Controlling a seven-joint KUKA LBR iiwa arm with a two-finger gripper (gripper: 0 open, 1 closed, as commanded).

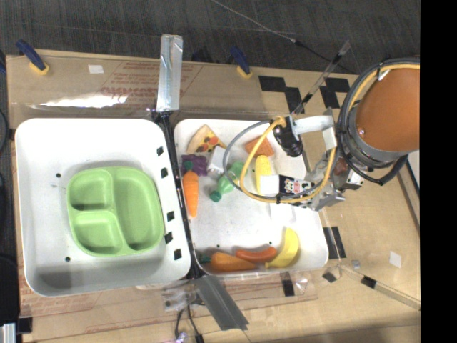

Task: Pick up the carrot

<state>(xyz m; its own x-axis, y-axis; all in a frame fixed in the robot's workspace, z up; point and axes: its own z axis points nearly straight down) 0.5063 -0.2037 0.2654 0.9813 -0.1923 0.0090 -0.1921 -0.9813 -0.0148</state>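
Note:
The carrot (pixel 191 194) is an orange, elongated toy lying lengthwise along the left wall of the right bin (pixel 314 224), just below a purple toy (pixel 193 166). My gripper (pixel 284 181) hangs over the right half of that bin, wrapped by a loop of yellow cable, well to the right of the carrot and apart from it. A green bottle (pixel 223 184) lies between the two. The arm's orange band (pixel 389 109) sits at the right edge. Cables and housing hide the gripper's tip.
The right bin also holds a pizza slice (pixel 205 139), a corn cob (pixel 263 166), an orange piece (pixel 258 147), a banana (pixel 288 249), a red sausage (pixel 255 254) and an orange vegetable (pixel 225 263). A green divided plate (pixel 114 209) lies in the left bin (pixel 36 163).

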